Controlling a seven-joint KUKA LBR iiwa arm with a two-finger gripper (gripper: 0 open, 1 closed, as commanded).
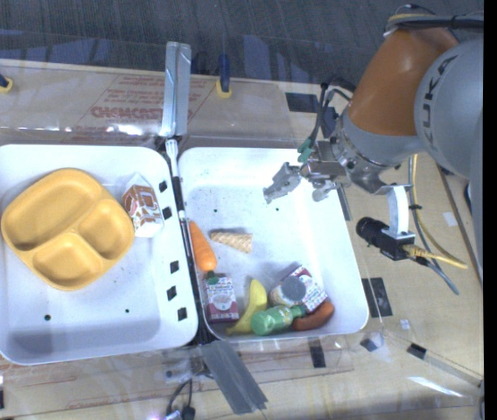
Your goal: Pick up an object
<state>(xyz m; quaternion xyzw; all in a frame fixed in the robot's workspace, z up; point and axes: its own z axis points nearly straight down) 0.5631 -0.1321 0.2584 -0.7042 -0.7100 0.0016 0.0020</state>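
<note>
Camera view: grey arm with orange band [415,86] reaches from the right over the right shallow white bin [336,234]; its two-finger gripper [303,186] hangs spread, holding nothing, well above the orange plastic carrot [202,247].

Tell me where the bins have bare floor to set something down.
Left bin: the near strip below the yellow tray and small carton. Right bin: the middle, between the gripper and the waffle cone. Crowded: its near edge, from carrot and banana to the can.
</note>
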